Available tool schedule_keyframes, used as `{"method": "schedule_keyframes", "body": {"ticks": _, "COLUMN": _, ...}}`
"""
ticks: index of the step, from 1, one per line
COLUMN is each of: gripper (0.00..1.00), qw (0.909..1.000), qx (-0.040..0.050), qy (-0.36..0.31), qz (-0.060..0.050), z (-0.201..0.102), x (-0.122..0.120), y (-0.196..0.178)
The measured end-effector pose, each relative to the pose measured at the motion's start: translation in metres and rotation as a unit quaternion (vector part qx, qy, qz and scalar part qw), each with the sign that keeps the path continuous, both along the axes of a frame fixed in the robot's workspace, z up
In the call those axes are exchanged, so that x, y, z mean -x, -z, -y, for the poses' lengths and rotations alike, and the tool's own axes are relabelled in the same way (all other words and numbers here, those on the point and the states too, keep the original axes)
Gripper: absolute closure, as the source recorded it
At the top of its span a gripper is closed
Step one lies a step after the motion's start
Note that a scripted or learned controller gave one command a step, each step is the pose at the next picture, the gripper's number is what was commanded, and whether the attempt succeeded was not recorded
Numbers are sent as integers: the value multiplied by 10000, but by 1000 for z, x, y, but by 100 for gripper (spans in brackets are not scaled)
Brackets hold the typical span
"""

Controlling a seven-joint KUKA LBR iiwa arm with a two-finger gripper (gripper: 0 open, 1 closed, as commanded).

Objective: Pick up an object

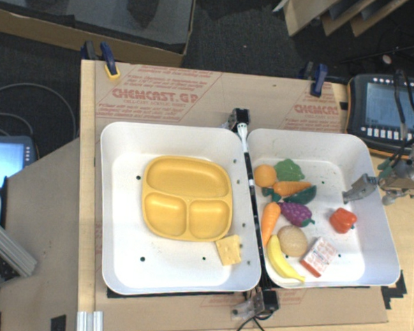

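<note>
Gripper (363, 186) hangs just above the red pepper (343, 219); we cannot tell its opening, nothing seen held.

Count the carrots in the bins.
2. One carrot lies across the right bin's upper middle; the other carrot stands lengthwise by its left wall. Others may hide beneath the pile.

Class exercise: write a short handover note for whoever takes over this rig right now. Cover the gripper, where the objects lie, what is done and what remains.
Gripper: above the right bin, near its right wall, holding nothing; whether it is open or shut can't be judged.
Nearest object: red pepper, just below the gripper.
Left in that bin: orange, two carrots, grapes, potato, banana, a small packet.
Left bin: yellow divided plate, cheese piece.
Done: nothing picked yet.
Left: grasp and lift one object.
</note>
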State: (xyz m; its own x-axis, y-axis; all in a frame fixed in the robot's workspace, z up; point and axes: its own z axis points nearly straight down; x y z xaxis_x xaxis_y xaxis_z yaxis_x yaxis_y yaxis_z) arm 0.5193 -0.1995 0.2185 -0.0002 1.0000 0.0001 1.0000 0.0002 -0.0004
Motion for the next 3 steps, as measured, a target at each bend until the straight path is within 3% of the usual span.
{"method": "schedule_keyframes", "body": {"ticks": 1, "gripper": 0, "qw": 10000, "qx": -29, "qy": -34, "qz": -46, "z": -64, "x": -38, "y": 138}}
{"method": "schedule_keyframes", "body": {"ticks": 2, "gripper": 0, "qw": 10000, "qx": 3, "qy": -20, "qz": 21, "z": -82, "x": -87, "y": 134}}
{"method": "schedule_keyframes", "body": {"ticks": 3, "gripper": 0, "qw": 9997, "qx": 47, "qy": -40, "qz": -247, "z": -83, "x": -139, "y": 135}}
